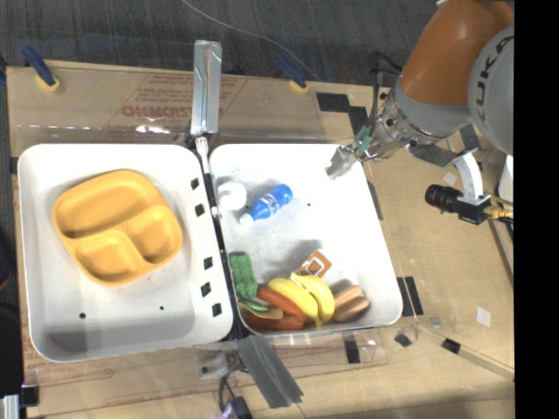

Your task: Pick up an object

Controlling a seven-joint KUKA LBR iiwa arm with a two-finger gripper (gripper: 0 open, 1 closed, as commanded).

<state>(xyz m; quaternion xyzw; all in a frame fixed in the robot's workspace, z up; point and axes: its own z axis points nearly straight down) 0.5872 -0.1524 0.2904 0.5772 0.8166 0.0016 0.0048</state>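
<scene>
One yellow tray (116, 224), one blue bottle (269, 202), two bananas (310, 295); fingers' (342, 162) state unclear.

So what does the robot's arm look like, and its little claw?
The arm is fat and rounded, grey with a big shiny orange band above the wrist and dark letters on its grey side. Its gripper is small, thin and silvery metal, with thin wires running along it.

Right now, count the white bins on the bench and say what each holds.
2. The left bin holds a yellow divided tray. The right bin holds a blue bottle and a pile of toy food at its near edge; items may lie hidden beneath.
</scene>
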